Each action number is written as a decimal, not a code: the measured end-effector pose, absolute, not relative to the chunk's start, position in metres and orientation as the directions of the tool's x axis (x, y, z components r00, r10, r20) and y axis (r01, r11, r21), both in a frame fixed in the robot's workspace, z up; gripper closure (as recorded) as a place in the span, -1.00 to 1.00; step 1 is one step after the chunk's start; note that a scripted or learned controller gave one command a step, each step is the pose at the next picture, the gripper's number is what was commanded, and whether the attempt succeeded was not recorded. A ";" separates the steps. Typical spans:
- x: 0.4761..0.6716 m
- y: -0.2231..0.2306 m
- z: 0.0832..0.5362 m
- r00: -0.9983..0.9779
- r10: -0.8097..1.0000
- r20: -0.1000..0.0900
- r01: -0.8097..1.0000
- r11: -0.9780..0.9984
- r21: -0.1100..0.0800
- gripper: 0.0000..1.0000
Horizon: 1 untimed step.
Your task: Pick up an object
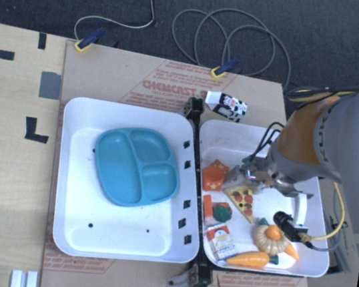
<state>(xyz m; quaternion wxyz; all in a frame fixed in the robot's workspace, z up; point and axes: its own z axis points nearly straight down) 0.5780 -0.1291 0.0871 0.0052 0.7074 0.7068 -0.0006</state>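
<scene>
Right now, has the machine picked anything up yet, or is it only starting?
Nothing looks lifted yet. The toys, such as the pizza slice and carrot, lie in the right bin; the blue plate sits in the left bin. The gripper is low over the toys. Grasping and lifting remain.

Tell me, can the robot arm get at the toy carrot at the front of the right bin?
Probably yes. The carrot lies uncovered at the near edge of the right bin, with nothing on top of it. The gripper sits further back in the same bin; the small pumpkin beside the carrot might crowd it.
</scene>
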 end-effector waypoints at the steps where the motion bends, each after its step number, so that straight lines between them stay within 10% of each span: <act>1: 0.531 -0.143 0.087 0.000 1.000 -0.003 1.000 0.000 0.007 -1.00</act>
